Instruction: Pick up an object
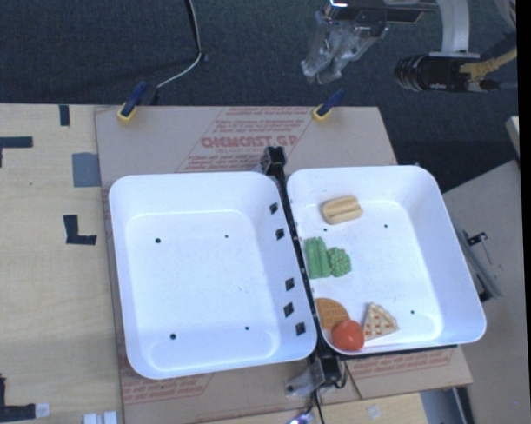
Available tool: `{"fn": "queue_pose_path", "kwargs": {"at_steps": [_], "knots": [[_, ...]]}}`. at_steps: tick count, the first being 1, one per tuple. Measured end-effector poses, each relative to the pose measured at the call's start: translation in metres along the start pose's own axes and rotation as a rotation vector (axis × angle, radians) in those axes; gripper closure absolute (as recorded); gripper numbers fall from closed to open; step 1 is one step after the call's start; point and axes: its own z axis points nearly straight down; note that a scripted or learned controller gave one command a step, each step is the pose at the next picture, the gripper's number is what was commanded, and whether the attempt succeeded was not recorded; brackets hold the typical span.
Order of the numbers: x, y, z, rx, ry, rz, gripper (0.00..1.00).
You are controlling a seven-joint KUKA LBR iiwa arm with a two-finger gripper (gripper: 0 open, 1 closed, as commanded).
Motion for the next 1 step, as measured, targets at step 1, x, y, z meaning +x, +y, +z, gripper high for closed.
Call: {"fn": "queue_pose_path", "kwargs": {"at_steps": [1], "knots": [[0.0006,-0.0004,-0.0006,0.017,-0.004,0.000,1.00]]}}
